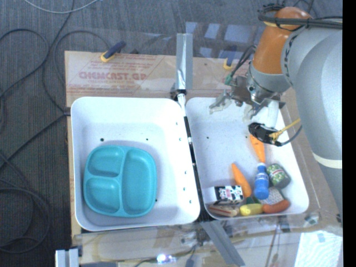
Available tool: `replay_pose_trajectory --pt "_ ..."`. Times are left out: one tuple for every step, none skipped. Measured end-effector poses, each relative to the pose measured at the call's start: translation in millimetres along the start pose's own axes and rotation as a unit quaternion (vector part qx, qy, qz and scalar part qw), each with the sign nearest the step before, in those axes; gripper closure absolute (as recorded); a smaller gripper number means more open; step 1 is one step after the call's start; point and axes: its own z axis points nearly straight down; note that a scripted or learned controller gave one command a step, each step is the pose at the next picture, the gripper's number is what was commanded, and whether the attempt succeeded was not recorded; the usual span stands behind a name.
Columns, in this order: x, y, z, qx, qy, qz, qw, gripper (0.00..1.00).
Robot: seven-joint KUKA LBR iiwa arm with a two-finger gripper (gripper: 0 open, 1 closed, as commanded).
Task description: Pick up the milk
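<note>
The milk (229,193) is a small carton with black and white cow patches. It lies near the front edge of the right bin (214,149), among other toy foods. My gripper (234,108) hangs over the far end of that bin, well behind the milk. Its fingers are spread open with nothing between them. The grey arm with its orange band (273,49) comes in from the upper right.
Around the milk lie an orange carrot (241,174), a blue bottle (261,182), a green can (277,175), a yellow piece (251,209) and sausages (222,209). A second carrot (257,148) lies by the right wall. The left bin (89,115) holds a teal divided plate (119,180).
</note>
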Motion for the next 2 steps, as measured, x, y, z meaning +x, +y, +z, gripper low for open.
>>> replay_pose_trajectory --pt "-8 -27 -71 0.000 0.000 -0.039 0.9993 0.00" --pt "0 -2 -169 0.000 0.000 -0.054 0.9985 0.00"
